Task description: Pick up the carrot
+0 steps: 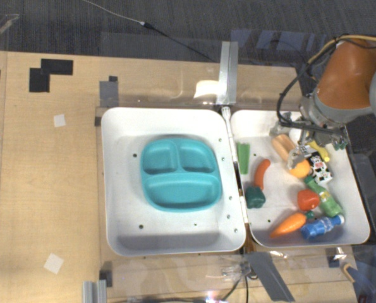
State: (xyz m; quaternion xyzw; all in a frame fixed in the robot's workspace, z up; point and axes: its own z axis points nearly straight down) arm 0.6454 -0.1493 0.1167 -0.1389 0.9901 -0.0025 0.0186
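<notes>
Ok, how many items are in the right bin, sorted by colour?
Orange or red: 3, carrot, long piece, round piece
Green: 4, stick, dark lump, small piece, pale bottle
Yellow: 2, upper piece, lower piece
Tan: 1, roll
Blue: 1, blue piece
Black-and-white: 1, block
Total: 12, roughly; the pile is crowded

We see pale wood grain on the bench (pixel 42 188), matt and smooth. Both white bins (pixel 121 232) look like slightly glossy plastic. The teal divided plate (pixel 178 172) shines softly, moulded plastic. In the right bin, the carrot (pixel 289 224) looks like smooth orange plastic. The upright divider post (pixel 228 74) reads as brushed metal.
</notes>
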